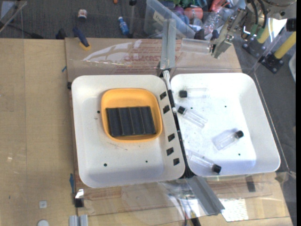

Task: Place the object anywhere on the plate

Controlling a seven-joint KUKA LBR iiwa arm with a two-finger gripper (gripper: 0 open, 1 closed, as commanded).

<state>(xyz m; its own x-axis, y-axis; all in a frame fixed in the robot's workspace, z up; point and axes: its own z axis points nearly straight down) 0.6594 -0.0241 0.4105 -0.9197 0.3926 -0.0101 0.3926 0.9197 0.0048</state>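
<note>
Camera view: gripper (217, 48) far right, above the bins, seems to pinch a clear vial (195, 45); yellow plate (130, 113) sits in left bin (89, 159). Risk: thin grip slips, or vial rolls off the dark ridged insert (130, 121).

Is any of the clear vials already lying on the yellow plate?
No: the yellow plate in the left bin carries a dark ribbed block, while the clear vials lie in the right bin.
</note>
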